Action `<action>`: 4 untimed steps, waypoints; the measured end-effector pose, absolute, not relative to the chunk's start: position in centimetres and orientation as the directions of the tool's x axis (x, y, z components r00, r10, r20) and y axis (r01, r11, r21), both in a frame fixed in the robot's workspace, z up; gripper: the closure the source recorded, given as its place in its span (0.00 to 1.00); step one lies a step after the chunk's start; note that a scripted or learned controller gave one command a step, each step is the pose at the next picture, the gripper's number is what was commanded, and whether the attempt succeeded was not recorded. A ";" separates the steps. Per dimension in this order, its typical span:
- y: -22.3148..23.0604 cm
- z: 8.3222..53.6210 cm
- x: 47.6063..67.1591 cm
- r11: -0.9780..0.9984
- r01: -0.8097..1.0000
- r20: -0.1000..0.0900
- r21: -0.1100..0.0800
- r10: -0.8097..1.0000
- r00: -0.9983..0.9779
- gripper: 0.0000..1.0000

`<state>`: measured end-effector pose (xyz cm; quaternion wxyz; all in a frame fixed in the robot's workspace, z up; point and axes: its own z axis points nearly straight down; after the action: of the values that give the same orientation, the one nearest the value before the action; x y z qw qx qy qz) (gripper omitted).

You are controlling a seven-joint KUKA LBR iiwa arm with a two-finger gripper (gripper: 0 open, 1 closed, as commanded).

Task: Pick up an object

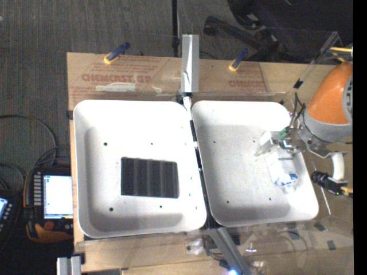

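A dark ribbed rectangular pad [149, 177] lies flat in the middle of the left bin [92, 125]. In the right bin [229, 125], near its right wall, lies a clear plastic object with a small blue part [285, 175]. My gripper [279, 142] reaches in from the right and hangs over the right side of the right bin, just above and behind the clear object. The grey wrist with its orange band [331, 101] sits above the bin's right rim. A pale clear piece [265, 145] shows at the gripper's left tip; I cannot make out whether it is held.
Both bins rest on a brown board [132, 76] held by two blue and yellow clamps [116, 52] at the back. A metal post [189, 62] rises between the bins at the rear. A pendant with a lit screen [54, 196] lies left of the bench.
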<state>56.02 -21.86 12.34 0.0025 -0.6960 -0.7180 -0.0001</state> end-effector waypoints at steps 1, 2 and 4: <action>-22.3 21.6 53.9 -0.001 1.000 -0.001 0.000 1.000 0.001 0.00; -21.4 24.7 52.6 0.037 0.999 0.000 0.000 0.999 -0.037 0.00; -20.2 35.7 48.5 -0.172 0.985 -0.003 0.001 0.985 0.172 0.00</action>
<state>48.48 -20.23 35.69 -0.0012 -0.7655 -0.6435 0.0010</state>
